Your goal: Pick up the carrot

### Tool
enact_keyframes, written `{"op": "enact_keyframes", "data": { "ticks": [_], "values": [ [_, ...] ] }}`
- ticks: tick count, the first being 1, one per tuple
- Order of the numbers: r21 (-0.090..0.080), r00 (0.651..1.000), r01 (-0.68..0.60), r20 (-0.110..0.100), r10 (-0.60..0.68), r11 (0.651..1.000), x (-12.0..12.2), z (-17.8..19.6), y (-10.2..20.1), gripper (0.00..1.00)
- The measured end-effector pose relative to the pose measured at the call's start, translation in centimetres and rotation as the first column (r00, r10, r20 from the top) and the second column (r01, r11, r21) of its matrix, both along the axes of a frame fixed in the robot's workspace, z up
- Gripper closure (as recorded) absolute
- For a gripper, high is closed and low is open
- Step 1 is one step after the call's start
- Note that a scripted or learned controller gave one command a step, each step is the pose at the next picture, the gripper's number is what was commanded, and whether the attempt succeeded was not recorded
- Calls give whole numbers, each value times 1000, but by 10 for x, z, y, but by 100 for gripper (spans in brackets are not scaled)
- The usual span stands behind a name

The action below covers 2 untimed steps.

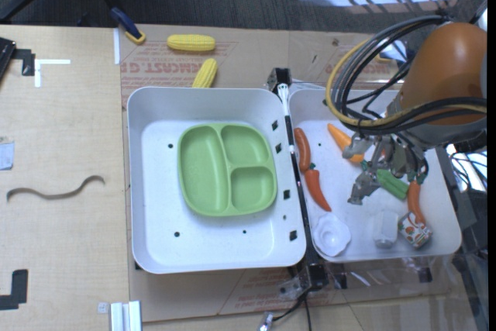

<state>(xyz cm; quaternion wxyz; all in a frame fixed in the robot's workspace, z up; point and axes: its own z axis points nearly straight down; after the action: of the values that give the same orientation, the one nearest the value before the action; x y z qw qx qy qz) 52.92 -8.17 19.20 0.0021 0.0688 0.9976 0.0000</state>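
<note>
Camera view shows the carrot lying in the right bin, in its upper left area, tilted with one end toward the bin's upper left and the other toward the gripper. The carrot's lower right end sits at or under the gripper body; contact cannot be confirmed. The gripper hangs over the middle of the right bin, and whether the claw is open or closed cannot be determined from this angle; nothing is visibly clamped in it. Below and right of the gripper lies a green vegetable, and just right of that a second orange piece stands roughly vertical above a small patterned cup. Along the bin's left wall lie two red-orange peppers, end to end. Near the bin's lower edge sit a white dish and a clear plastic cup. Black and yellow cables loop above the wrist beside the orange band of the arm. The left bin holds a green divided plate, centred. Beyond the bins, two yellow corn cobs rest on the cardboard. A curved brown strip lies on the bench at far left.
</note>
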Motion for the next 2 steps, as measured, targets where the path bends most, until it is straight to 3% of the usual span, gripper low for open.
{"op": "enact_keyframes", "data": {
  "ticks": [1, 2],
  "values": [
    [-2, 977, -214, 2, 214, 977, 61, -99, -36, 0],
    [-6, 976, -216, 9, 216, 976, 63, -88, -36, 100]
  ]
}}
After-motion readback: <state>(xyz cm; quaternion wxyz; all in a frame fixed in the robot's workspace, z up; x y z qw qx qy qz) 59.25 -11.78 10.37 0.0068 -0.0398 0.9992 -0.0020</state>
